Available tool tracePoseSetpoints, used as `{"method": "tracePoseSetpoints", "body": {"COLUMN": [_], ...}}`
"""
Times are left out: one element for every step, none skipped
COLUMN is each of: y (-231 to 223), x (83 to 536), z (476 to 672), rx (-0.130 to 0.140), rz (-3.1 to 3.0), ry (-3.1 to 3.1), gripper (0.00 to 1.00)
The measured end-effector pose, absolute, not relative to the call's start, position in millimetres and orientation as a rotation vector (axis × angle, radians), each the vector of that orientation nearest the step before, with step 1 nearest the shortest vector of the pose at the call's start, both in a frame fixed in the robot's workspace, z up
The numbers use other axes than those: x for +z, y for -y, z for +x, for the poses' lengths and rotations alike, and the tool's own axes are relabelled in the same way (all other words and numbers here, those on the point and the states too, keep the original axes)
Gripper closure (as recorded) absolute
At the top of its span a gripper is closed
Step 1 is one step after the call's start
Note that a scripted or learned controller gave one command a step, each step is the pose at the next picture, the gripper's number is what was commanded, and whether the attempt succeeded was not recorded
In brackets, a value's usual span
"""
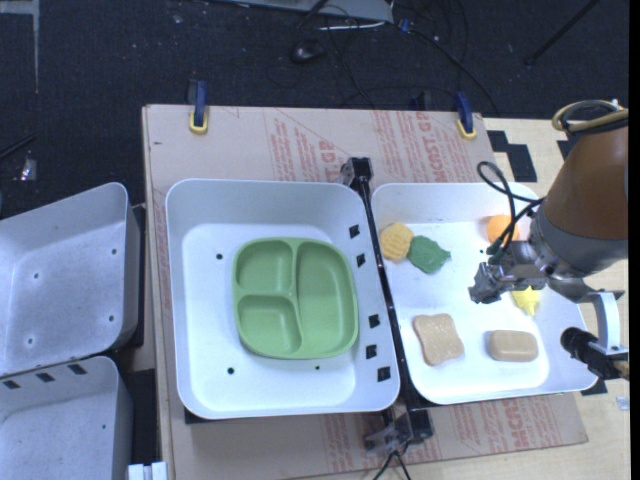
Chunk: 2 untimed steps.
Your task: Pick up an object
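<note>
grey two-finger gripper (487,286) low inside right white bin (455,393), among toy food. step: approach/descend, no grasp visible. can't tell if grip is parted or closed, dark blur at this slant. yellow plastic piece (527,301) just beside tip, probably target; orange round piece (497,227) behind arm. tan bread-slice toy (438,338), beige block (512,345), green leafy piece (429,254), yellow ridged piece (396,240) lie apart. green divided tray (296,299) in left white bin (200,268). next: centre over one item, close, lift straight.

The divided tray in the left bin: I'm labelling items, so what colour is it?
Light green. The divided tray shows best in the camera view.
</note>
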<state>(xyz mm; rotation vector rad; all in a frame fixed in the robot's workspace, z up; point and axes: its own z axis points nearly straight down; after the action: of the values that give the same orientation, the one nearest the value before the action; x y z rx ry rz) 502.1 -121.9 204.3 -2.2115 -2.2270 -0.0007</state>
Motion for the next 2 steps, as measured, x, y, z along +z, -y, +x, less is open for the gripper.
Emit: {"method": "tracePoseSetpoints", "body": {"y": [67.8, 22.9], "x": [198.1, 198.4], "z": [504.9, 512.0], "rx": [-0.002, -0.002], "rz": [-2.211, -2.212], "ry": [2.228, 2.229], "gripper": [1.00, 1.00]}}
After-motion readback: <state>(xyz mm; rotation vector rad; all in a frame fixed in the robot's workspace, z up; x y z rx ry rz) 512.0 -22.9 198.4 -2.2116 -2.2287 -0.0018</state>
